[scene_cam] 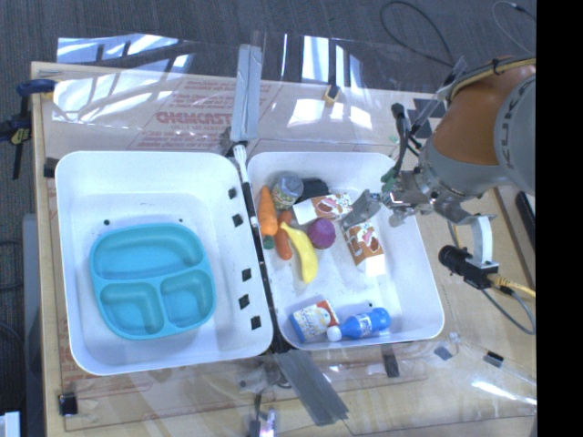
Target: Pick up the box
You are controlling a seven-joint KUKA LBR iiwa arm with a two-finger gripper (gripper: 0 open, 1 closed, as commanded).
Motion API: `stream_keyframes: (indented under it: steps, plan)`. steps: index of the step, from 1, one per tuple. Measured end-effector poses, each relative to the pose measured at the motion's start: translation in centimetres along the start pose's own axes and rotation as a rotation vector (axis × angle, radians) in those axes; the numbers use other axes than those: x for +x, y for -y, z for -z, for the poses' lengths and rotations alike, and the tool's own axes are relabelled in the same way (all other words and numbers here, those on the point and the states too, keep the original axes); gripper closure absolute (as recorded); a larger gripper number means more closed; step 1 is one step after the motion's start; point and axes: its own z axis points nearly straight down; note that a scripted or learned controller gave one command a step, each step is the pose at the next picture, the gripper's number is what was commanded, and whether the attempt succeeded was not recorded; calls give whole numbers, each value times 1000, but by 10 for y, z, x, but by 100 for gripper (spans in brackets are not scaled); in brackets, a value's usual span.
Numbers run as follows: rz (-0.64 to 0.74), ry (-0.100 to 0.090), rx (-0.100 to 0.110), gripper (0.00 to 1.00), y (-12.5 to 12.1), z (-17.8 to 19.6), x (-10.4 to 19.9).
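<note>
nearest the lens, along the front wall of the right bin (428, 321), lie a blue bottle (364, 323) on its side and a small printed pouch (312, 320) just beside it, the two touching or nearly so. left bin (68, 244) holds one blue compartment tray (150, 279), well apart from the work.

target: the box (363, 247), a small carton with red and white print, lies flat in the right bin toward its right wall. a purple ball (321, 234) sits just to its left; a second printed packet (322, 208) lies near its upper end. further left, a banana (303, 254) and a carrot (267, 211) lie along the divider, with a small can (288, 189) behind them.

gripper (369, 208): hangs over the back right part of the bin, just beyond the upper end of the box. whether it is released or clenched cannot be told; nothing is seen grasped in it.

assessment: approach step, box not yet taken. recommended practice: centre over the middle of the carton, turn the wrist so the closing direction crosses its narrow width, descend straight. keep clear of the purple ball and the packet, which could be nudged or caught. watch the right bin wall on descent. confirm grip before lifting.
</note>
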Motion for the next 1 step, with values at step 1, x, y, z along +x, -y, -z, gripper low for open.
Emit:
stream_keyframes:
  steps: [1]
  plan:
    - [-36, 1, -1, 0, -84, -69, 4]
